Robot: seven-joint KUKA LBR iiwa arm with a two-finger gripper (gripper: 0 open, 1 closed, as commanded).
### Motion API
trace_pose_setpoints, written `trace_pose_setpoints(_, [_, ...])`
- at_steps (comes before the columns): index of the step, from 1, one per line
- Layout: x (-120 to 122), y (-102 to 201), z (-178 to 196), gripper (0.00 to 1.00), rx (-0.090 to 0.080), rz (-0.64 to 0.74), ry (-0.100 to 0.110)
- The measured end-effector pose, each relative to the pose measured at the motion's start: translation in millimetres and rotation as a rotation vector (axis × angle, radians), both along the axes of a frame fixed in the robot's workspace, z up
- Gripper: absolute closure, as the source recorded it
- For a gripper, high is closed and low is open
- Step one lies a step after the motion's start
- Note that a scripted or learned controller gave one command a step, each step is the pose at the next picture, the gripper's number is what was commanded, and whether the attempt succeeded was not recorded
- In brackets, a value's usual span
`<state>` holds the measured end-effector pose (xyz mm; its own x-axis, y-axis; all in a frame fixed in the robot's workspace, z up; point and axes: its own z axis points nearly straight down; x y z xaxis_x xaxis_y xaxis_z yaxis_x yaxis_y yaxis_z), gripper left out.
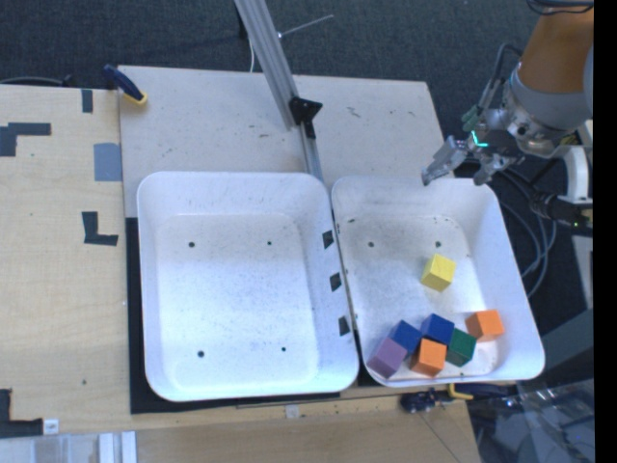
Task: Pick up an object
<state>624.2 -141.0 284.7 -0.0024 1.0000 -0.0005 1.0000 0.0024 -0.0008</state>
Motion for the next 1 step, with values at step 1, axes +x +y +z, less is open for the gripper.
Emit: trace_pose_setpoints(1, [2.0,4.7,-63.9,0.00,0.001,-0.001,0.007])
